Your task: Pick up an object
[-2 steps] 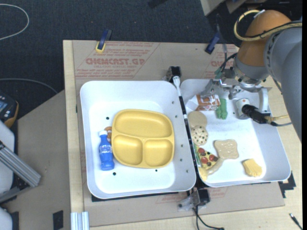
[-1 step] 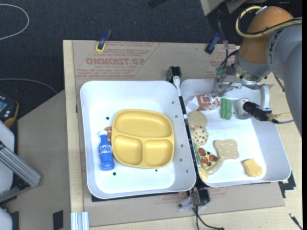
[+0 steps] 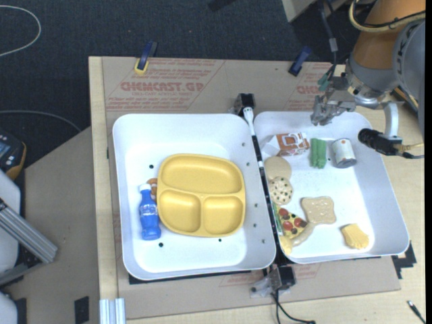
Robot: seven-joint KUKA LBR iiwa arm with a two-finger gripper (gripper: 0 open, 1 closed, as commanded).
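- The gripper hangs over the far edge of the right bin, near its far right corner; whether its fingers are wide or narrow cannot be told.
- Just below it, by the far edge, lie a green piece and a silver can, with bare floor to their right.
- A slice of toast and a yellow chunk sit toward the near edge.
- The left bin carries a yellow divided tray and a blue bottle at the tray's left edge.

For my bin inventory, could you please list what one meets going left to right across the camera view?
Blue bottle → yellow divided tray → cookie → toast slice → silver can → yellow block.
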